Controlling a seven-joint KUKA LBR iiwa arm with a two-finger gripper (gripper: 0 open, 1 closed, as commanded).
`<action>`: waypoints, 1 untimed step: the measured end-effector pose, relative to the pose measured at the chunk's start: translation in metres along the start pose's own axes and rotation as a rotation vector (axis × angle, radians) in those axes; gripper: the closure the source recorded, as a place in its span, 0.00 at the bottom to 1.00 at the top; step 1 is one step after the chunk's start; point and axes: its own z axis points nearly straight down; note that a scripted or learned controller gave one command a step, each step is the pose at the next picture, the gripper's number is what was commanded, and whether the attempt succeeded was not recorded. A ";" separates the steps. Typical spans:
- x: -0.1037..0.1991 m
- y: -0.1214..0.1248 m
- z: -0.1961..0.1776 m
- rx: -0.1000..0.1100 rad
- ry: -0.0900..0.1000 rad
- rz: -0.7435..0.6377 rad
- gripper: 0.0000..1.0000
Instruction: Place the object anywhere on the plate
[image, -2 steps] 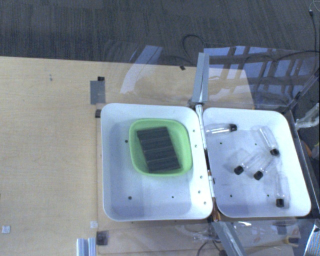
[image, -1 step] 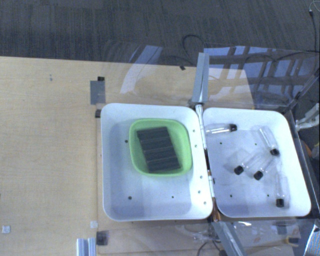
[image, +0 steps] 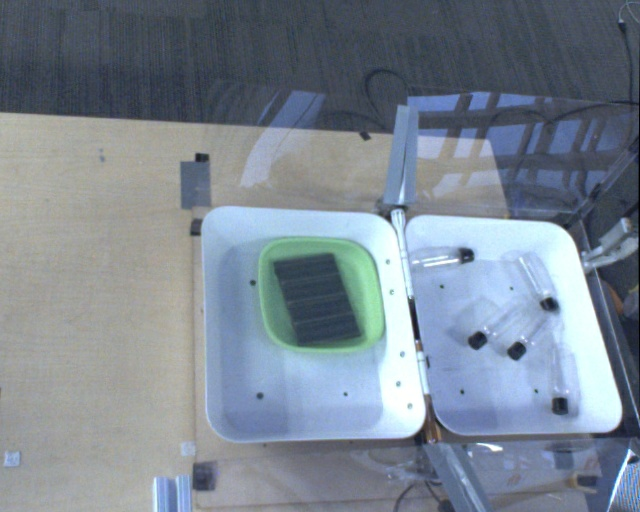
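Wooden bench (image: 90, 300): dark ridged block (image: 317, 298) lies on green plate (image: 272, 300); claw unseen.

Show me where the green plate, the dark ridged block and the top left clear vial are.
green plate (image: 372, 300): camera view, bare right rim.
dark ridged block (image: 317, 298): camera view, middle of its top.
top left clear vial (image: 437, 258): camera view, clear body.

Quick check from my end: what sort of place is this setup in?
Probably a robotics lab test bench: two shallow white bins side by side on a wooden benchtop, clear vials as test objects, loose cables behind.
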 end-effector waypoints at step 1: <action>-0.004 -0.005 -0.059 -0.005 -0.002 -0.084 0.00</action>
